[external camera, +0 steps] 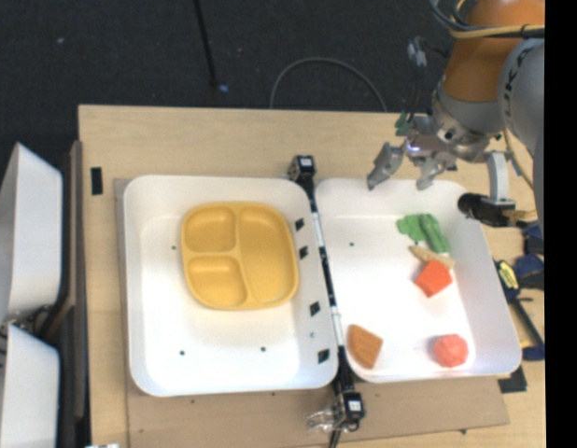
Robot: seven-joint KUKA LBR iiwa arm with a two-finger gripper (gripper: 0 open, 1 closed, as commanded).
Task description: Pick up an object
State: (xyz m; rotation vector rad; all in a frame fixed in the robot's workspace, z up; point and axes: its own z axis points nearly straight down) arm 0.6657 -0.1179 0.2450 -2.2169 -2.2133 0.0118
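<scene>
Right bin [363, 278]: four loose items, all placed relative to the orange block [434, 277]. Green piece [424, 230] just above it, with a small tan piece [429, 254] touching between the two. Red ball [449, 349] below it, apart. Brown wedge [364, 344] down to its left, near the bin's lower rim. Bare white floor spreads left of the block to the divider. Gripper [406, 169] hangs over the bin's upper rim, fingers spread, nothing between them.
</scene>
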